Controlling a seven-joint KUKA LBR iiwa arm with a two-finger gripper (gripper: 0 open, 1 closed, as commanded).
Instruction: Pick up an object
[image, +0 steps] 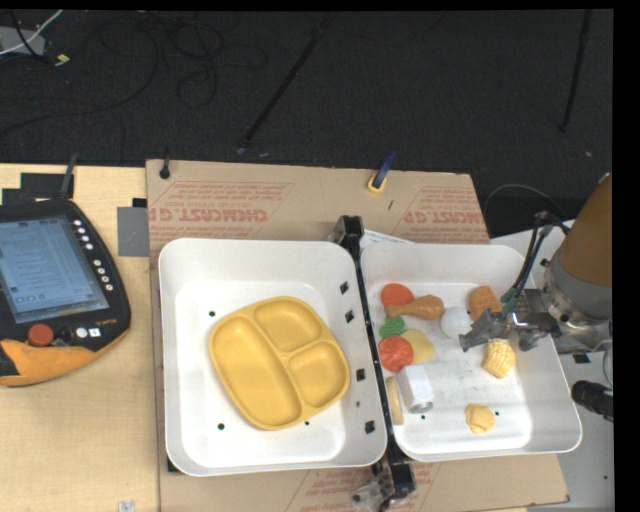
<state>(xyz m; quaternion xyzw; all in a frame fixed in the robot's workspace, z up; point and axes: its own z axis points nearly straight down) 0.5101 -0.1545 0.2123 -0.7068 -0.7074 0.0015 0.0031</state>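
Faintly, upside-down red print on cardboard (300, 205).

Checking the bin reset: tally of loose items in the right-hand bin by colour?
Red: 2, a piece at the top and a tomato-like piece
Orange/tan: 2, a drumstick shape and a chunk by the tool
Yellow: 3, corn cob, small lump, pale piece
White: 2, block, round piece
Green: 1
Total: 10

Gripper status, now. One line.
Gripper: low in the right bin, right above the corn piece; whether it is open, closed or gripping cannot be told.
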